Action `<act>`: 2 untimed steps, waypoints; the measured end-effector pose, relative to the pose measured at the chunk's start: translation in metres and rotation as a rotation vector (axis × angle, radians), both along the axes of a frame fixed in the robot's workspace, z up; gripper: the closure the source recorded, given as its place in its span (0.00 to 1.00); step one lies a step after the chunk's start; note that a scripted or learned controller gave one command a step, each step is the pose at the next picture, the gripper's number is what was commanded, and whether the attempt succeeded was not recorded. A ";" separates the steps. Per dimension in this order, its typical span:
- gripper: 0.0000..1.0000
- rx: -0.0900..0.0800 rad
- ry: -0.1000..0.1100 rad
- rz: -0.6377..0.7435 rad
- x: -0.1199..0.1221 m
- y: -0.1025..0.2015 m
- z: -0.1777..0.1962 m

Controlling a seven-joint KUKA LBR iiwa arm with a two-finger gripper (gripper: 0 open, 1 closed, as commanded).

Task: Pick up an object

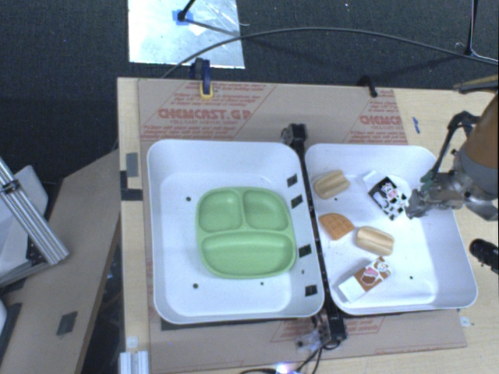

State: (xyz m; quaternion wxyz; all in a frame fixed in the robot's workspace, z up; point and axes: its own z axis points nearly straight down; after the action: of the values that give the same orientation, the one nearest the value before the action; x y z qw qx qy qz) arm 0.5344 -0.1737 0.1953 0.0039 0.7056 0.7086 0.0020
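The right bin holds several small objects: a tan bread roll, an orange waffle-like piece, a second tan roll, a small printed box and a black-and-white patterned item. My gripper reaches in from the right and sits low at the bin's right side, just right of the black-and-white item and close to it. Whether it touches that item is unclear, and nothing shows in its grasp.
The left bin carries a green divided plate. A black divider with clips runs between the bins. Cardboard sheets lie under both bins, and a cable arcs over the back of the bench.
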 end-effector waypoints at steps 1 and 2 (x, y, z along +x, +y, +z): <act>1.00 0.001 0.003 0.000 0.001 0.000 0.026; 1.00 0.004 0.004 0.006 0.015 0.051 0.035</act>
State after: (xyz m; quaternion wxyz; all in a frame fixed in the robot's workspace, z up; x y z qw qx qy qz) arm 0.5497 -0.1230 0.2304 0.0012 0.7035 0.7107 0.0019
